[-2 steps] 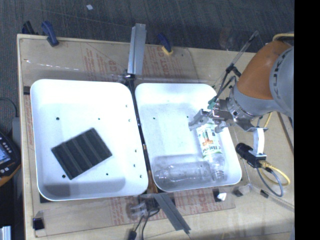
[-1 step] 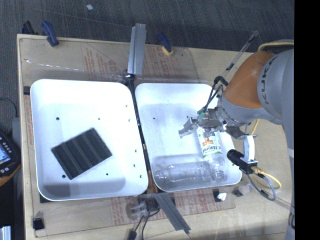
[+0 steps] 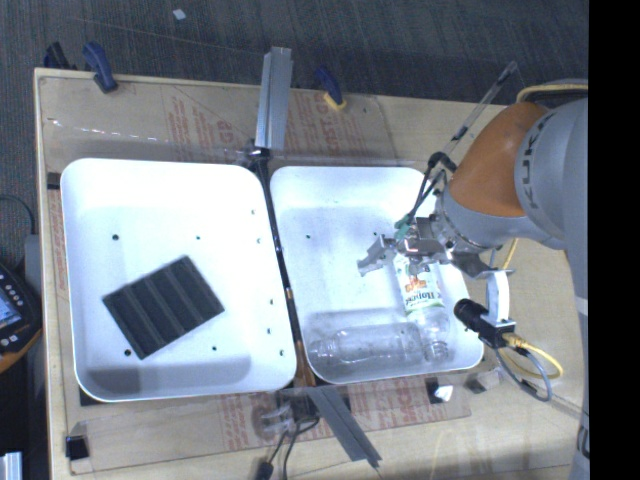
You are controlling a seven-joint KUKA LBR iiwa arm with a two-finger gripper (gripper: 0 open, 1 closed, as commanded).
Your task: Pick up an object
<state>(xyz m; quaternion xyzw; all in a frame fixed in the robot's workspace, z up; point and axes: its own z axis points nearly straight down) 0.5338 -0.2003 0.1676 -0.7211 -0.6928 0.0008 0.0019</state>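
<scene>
The end effector (image 3: 400, 250) hangs over the right bin (image 3: 330, 193); its state cannot be told; at its 5 o'clock a light, slippery bottle (image 3: 421, 293); best gripped mid-body

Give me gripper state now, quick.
Gripper: over the right bin, beside a small labelled bottle; open or shut cannot be told.

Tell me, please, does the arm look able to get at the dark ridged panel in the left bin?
Probably yes: the dark ridged panel lies flat and alone, nothing covering it, though the claw hangs over the right bin.
</scene>
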